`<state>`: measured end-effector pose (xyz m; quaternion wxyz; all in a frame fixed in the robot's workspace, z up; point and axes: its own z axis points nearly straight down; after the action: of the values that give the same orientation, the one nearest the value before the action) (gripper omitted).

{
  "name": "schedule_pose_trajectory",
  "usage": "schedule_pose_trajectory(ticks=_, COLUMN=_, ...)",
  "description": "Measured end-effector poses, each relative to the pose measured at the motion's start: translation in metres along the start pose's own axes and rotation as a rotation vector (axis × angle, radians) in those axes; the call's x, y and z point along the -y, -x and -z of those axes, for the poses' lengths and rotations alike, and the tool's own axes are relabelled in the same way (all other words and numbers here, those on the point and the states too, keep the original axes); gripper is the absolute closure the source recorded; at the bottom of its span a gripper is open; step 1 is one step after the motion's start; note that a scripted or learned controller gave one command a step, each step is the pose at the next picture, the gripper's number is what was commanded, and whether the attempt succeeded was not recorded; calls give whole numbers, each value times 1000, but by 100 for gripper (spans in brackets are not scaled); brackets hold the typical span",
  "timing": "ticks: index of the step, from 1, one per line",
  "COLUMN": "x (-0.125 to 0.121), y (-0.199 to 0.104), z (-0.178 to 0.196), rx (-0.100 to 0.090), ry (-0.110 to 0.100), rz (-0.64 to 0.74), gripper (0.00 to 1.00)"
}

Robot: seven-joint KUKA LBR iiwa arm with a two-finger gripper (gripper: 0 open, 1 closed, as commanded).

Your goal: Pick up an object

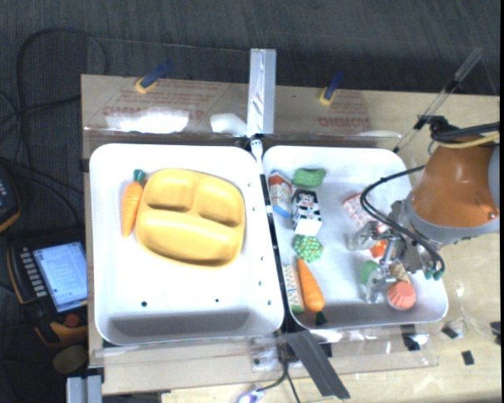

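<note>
Hand (385, 269) low in right bin (336, 159), beside round ribbed orange toy (401, 294)

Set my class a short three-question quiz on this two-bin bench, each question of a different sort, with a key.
1. True or false: the yellow divided tray lies in the left bin.
2. Multiple choice: the gripper hangs over which part of the right bin? A) far left corner B) near right part C) middle of the left wall.
3. Fill in: touching the yellow tray's left side lies a small toy ____.

Key: 1 true; 2 B; 3 carrot.
</note>
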<state>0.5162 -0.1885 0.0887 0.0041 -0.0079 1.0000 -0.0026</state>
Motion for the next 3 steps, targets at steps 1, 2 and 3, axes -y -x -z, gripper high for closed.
schedule_pose_trajectory(ticks=1, x=-27, y=22, z=0, rx=-1, ry=0, rz=-62, gripper=0)
schedule_pose_trajectory(ticks=2, x=36, y=-28, z=1, rx=5, ry=1, rz=55, gripper=0)
schedule_pose_trajectory(ticks=3, x=4, y=-16, z=0, rx=3, ry=-2, rz=-9, gripper=0)
